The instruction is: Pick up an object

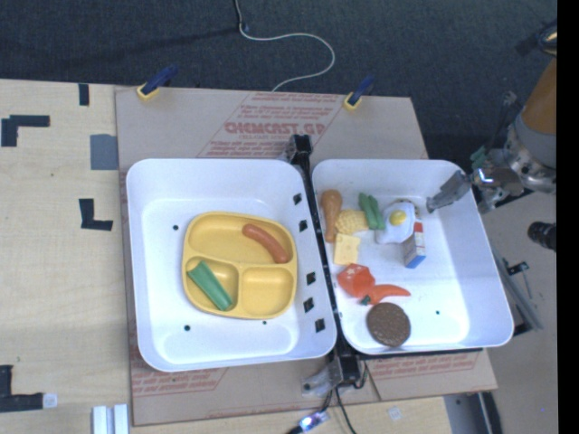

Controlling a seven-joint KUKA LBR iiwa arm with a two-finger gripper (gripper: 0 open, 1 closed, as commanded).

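Gripper (pixel 450 193) at right bin's (pixel 470 324) upper right rim, one finger (pixel 445 194) visible, jaw state cannot tell, nothing seen held. Just left of jaws: one fried egg (pixel 398 217), one small carton (pixel 415 246). Further left: one green pod (pixel 370 211), one corn cob (pixel 351 221), one carrot (pixel 331 210), one cheese slice (pixel 346 250). Below-left: one red pepper (pixel 366 285), one brown patty (pixel 389 324). Far left, left bin (pixel 154 269): one yellow tray (pixel 194 238) with one sausage (pixel 269 242), one green pepper (pixel 210 285).

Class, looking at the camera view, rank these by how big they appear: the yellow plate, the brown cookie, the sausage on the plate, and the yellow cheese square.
1. Yellow plate
2. Brown cookie
3. Sausage
4. Cheese square, though it looks close to the sausage in area, so that order is unsure.
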